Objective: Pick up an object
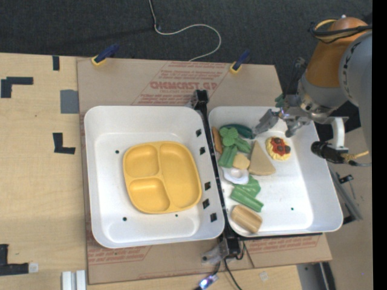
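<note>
Toy food [245,174] in right bin [314,204], claw [279,124] above

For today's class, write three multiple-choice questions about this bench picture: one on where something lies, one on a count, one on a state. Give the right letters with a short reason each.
1. Where does the yellow tray lie?
A. in the left bin
B. in the right bin
C. on the cardboard outside both bins

2. How many compartments does the yellow tray have?
A. two
B. three
C. five

3. How do the gripper fingers stand?
A. shut on the pasta plate
B. shut on a green toy
C. apart, with nothing between them

Answers:
1. A: the tray sits on the floor of the left bin, while the toy foods crowd the right bin.
2. B: its ridges mark off two upper sections and one lower.
3. C: both fingers spread above the bin's upper part, beside the small pasta plate, touching no toy.
</note>
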